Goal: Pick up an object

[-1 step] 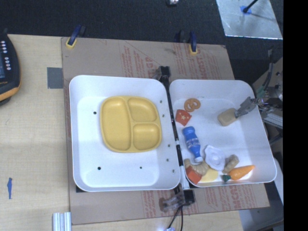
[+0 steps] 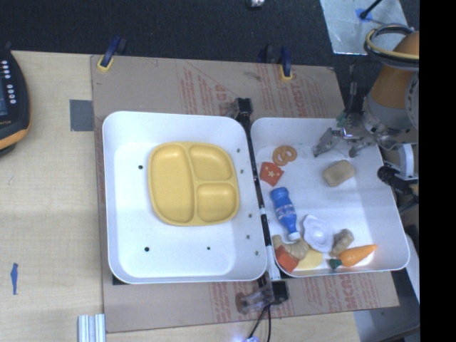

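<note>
Gripper (image 2: 345, 142) at right bin (image 2: 385, 212) far edge, metal fingers splayed open, holding nothing; rounded tan lump (image 2: 338, 172) just beside; glossy bin floor around bare.

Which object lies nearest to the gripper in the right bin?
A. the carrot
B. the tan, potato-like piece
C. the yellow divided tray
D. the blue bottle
B. The tan, potato-like piece lies just below the gripper near the far side of the right bin; the blue bottle and the carrot lie further toward the near edge, and the yellow divided tray sits in the left bin.
</note>
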Robot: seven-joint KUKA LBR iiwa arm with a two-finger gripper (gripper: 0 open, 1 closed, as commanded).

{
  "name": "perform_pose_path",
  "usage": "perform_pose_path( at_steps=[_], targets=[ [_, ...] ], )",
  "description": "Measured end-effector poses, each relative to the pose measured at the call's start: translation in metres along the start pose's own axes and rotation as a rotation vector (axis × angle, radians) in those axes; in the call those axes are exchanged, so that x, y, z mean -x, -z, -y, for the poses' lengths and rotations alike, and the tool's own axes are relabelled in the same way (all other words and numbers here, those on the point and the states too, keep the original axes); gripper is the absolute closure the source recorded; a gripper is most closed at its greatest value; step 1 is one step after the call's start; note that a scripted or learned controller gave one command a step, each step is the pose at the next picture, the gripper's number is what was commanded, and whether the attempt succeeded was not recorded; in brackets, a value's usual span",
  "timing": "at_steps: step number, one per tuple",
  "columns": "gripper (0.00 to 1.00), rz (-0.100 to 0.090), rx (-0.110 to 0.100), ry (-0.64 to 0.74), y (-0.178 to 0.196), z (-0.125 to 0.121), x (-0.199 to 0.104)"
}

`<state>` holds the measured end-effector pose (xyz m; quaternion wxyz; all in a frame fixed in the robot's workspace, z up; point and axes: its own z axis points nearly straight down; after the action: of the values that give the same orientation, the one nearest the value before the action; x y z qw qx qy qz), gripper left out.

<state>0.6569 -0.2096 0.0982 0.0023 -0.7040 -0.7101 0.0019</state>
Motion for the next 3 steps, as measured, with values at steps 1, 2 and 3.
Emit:
perform_pose_path(
  at_steps=[1, 2, 3],
  targets=[
    [0.0, -0.002, -0.005, -0.006, 0.017, 0.085, -0.033],
    [0.0, -0.002, 0.008, 0.005, -0.007, -0.001, -0.115],
    [0.0, 0.002, 0.006, -0.006, -0.006, -0.001, -0.1]
  ],
)
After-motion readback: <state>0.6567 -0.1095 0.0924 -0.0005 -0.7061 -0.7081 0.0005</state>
